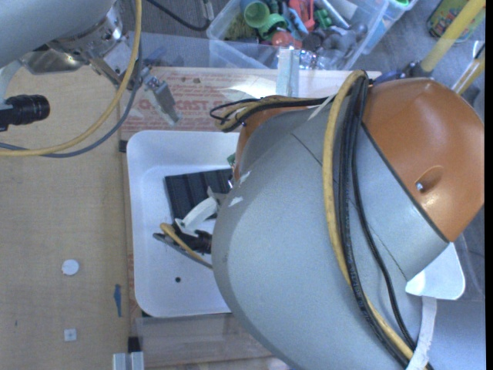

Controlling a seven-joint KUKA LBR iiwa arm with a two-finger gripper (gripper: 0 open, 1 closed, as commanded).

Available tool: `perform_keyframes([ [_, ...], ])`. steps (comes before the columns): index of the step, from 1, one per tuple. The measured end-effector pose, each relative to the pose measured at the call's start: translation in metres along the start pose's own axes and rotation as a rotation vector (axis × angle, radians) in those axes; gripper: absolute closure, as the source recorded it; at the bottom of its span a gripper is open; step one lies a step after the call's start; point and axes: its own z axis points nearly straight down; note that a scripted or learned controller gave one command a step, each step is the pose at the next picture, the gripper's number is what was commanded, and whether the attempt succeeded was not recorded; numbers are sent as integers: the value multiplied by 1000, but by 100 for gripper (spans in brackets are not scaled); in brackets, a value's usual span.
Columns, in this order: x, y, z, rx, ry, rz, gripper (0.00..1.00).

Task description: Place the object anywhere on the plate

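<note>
Arm (347, 230) bulk spans white bin (146, 206), blocking most of the interior. Gripper state: cannot tell. Black ridged item (196, 191) and white piece (199, 213) lie in bin. Plate location, task object identity: undetermined.

Arm (323, 230) covers bin (146, 206); left strip bare.

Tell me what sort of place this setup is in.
Most likely a robotics lab or workshop. A grey and orange robot arm reaches over a shallow white bin on a wooden bench, and a clear plastic tub of colourful toys sits behind, with loose cables around.
</note>
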Motion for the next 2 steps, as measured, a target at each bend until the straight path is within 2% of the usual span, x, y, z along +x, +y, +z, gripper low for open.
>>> perform_keyframes([
  [1, -67, 50, -94, 1, -6, -220, 100],
  [2, -65, 1, -119, -3, 0, -16, 100],
])
